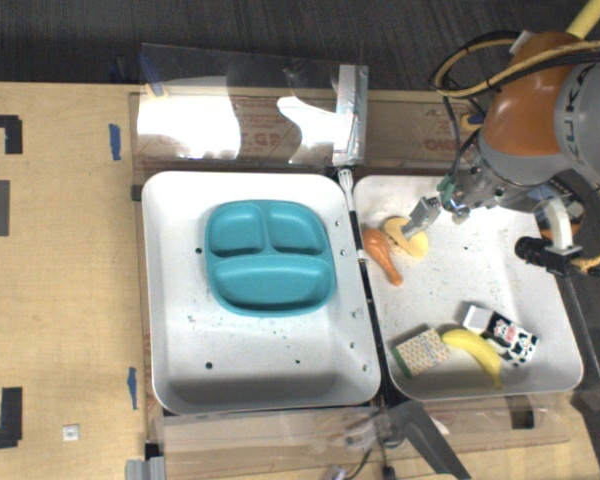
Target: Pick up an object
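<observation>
Pale wood counter [50, 298] carries two white bins side by side, with dark floor beyond its far edge and blue tape marks along its surface. Left of the seam between the bins sits the left bin [170, 358], and a teal divided plate [270, 255] lies flat near its middle, well left of the seam. Behind that bin stands a clear plastic sheet [240, 118] catching glare.

Just right of the seam, in the right bin [550, 308], an orange carrot [381, 253] lies at the far end, close to the seam. A pale yellow piece [413, 242] touches the carrot on its right side. The gripper [416, 224] hangs over that yellow piece, fingers pointing down and left toward the seam; whether they are spread or closed cannot be told, and nothing is seen held between them.

Farther from the seam, at the near end of the right bin, a tan mesh sponge [420, 350] lies beside a banana [474, 349], and a small black-and-white box [503, 334] touches the banana's far side. The arm [540, 108], orange and grey, reaches in from the right.
</observation>
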Robot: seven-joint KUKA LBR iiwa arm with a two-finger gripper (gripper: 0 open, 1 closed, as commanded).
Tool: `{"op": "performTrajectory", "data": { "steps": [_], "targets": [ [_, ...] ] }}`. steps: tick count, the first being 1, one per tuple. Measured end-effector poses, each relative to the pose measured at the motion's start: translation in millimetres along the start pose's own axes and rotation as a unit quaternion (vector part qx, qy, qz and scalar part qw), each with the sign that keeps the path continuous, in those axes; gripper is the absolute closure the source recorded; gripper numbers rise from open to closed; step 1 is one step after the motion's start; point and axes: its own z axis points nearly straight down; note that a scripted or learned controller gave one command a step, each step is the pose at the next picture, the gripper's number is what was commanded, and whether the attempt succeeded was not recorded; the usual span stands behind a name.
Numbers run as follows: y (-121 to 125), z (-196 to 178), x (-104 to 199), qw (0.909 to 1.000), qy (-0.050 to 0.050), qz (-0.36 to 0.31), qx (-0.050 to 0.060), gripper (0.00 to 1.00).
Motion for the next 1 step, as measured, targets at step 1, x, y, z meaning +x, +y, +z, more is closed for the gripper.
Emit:
{"op": "performTrajectory", "data": {
  "steps": [1],
  "targets": [
    [25.0,65.2,-9.1,0.9992,-0.001,-0.041,-0.002,0.00]
  ]
}}
